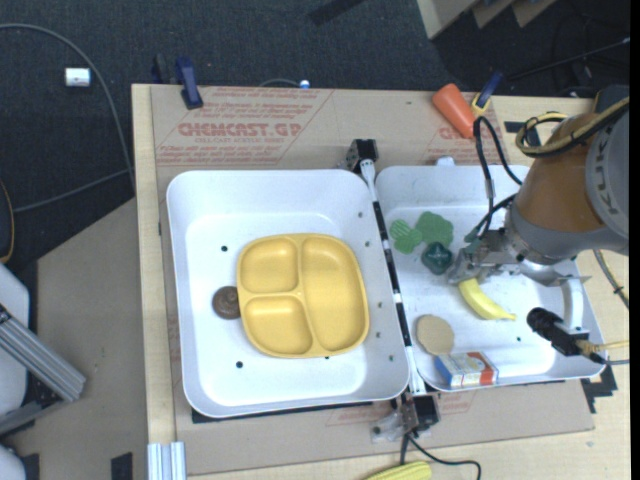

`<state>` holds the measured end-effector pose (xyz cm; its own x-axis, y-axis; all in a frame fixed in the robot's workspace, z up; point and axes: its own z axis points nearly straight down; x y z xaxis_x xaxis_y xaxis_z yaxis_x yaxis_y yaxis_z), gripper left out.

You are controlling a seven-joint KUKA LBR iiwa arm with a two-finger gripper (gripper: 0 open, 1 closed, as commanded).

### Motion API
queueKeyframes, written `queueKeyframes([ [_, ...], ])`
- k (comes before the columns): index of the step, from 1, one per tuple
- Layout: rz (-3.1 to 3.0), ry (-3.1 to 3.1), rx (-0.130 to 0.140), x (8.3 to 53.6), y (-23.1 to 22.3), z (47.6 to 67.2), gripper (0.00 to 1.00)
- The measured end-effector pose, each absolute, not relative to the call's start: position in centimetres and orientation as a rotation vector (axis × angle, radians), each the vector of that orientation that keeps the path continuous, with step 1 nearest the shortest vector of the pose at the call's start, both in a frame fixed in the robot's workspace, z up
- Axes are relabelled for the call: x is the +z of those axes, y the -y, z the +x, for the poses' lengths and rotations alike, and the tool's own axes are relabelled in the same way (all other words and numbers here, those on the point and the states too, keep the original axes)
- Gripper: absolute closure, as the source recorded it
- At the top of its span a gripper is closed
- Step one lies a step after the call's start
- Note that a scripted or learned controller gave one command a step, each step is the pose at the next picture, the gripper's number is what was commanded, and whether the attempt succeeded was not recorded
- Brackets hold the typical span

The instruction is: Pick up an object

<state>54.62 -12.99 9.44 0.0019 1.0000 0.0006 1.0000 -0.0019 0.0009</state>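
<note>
Camera view, from the left: a bench (240,128) covered in printed cardboard bears two shallow white bins set side by side. A blue clamp (187,83) stands at the bench's far left edge. The left bin (190,218) holds a yellow divided plate (300,296) with three compartments, lying flat near the middle. A brown round thing (226,302) lies against the plate's left rim, partly tucked under it.

A black clip (362,152) sits at the far end of the seam between the bins. An orange cylinder (455,110) rests on the bench just beyond the right bin (420,183).

In the right bin, a green leafy toy (420,230) lies near the far left corner, with a dark teal object (437,259) just in front of it. A tan disc (435,334) lies nearer the front, and a small red, white and blue box (465,370) lies at the front wall.

The gripper (472,260) is low in this bin, just to the right of the dark teal object and just above the near end of a banana (485,302). Whether it is open or closed cannot be told, and no thing can be seen held in it. The grey arm (560,198) with its orange band reaches in from the right.
</note>
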Motion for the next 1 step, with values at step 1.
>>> queueKeyframes([
  [1,2.220,-2.223,0.003,18.50,5.47,55.09,1.00],
])
